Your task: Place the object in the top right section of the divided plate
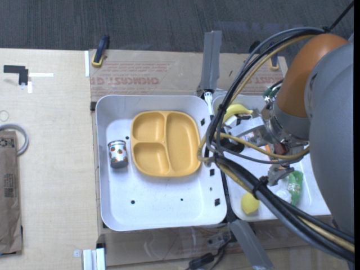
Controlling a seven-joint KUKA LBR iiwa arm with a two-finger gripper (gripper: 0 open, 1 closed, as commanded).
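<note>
Behind cables (247,145), end effector (264,136) (mostly hidden)

My bench (50,151) is carrying 2 shallow white bins side by side. The left bin (157,212) is sitting squarely on it; the right bin (320,207) is lying just beside it, touching or nearly so, mostly hidden under my arm and cables. A flattened cardboard sheet (152,72) with red print is lying behind the bins. On the pale wood to the left, a brown paper bag (8,190) is resting at the edge, with a grey ring (19,136) above it.
</note>
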